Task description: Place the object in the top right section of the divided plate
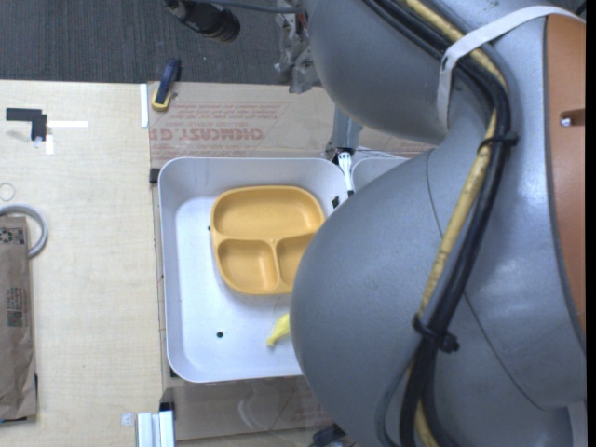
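A yellow divided plate (263, 236) lies in the left white bin (186, 277), toward its far side. One large section faces the back and smaller sections face the front. A small yellow object (278, 330) lies on the bin floor in front of the plate, partly hidden by the arm. The grey arm (438, 250) covers the right half of the view and hides the plate's right edge.
A second white bin's corner (372, 168) peeks out behind the arm. Brown cardboard (233, 124) lies behind the bins. A blue-and-yellow tool (167, 84) rests at the back, and a brown paper bag (14, 315) sits at the far left of the bench.
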Robot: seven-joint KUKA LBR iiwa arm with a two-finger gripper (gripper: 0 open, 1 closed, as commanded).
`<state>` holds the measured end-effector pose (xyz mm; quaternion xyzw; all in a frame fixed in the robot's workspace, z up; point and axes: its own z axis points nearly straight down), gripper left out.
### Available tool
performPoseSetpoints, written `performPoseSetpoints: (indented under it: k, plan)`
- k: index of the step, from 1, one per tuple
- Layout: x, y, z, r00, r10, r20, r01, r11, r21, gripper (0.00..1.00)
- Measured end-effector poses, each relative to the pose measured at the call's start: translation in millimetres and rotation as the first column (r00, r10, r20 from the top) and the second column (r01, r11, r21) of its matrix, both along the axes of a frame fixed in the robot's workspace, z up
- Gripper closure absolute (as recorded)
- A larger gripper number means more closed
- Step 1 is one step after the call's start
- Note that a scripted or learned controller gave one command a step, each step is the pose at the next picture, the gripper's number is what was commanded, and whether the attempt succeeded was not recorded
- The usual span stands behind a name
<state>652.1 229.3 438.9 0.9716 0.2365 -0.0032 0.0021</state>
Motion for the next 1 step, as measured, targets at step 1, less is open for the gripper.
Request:
performPoseSetpoints:
  k: [1]
  plan:
    - [-29.0,-75.7,-0.4,0.988,0.156,-0.003,-0.156,0.988,0.0,1.0]
